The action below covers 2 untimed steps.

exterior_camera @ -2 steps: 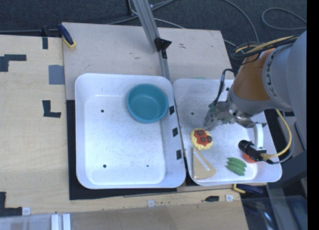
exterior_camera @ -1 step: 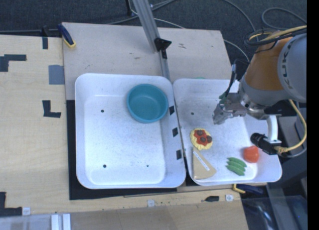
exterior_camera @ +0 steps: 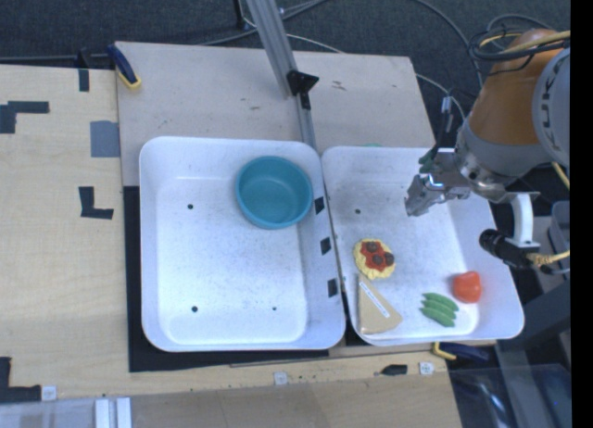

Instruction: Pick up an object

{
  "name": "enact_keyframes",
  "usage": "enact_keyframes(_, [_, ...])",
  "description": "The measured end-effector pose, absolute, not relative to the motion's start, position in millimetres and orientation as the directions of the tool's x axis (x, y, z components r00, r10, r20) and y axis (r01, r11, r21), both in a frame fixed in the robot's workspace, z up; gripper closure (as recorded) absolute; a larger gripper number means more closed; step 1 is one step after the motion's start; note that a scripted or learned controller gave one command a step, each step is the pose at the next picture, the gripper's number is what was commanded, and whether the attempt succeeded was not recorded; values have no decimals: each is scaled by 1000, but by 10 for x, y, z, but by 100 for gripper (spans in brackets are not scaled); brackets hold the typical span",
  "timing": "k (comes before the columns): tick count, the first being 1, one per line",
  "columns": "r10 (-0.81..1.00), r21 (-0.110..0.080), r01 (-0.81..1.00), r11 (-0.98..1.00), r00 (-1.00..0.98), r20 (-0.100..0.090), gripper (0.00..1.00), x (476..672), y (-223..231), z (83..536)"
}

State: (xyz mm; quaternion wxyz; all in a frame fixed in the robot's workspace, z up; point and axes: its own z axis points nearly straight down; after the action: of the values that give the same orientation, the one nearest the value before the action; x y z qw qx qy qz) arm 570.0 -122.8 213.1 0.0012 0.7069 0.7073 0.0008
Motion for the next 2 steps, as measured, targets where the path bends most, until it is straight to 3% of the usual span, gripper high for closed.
enact_keyframes(1, [1000, 3, 1000, 0, 0, 0, 100, 5706, -1228, 2543])
enact_keyframes(2, [1000, -1, 1000, 4, -4, 1, 100, 5768, -727, 2401])
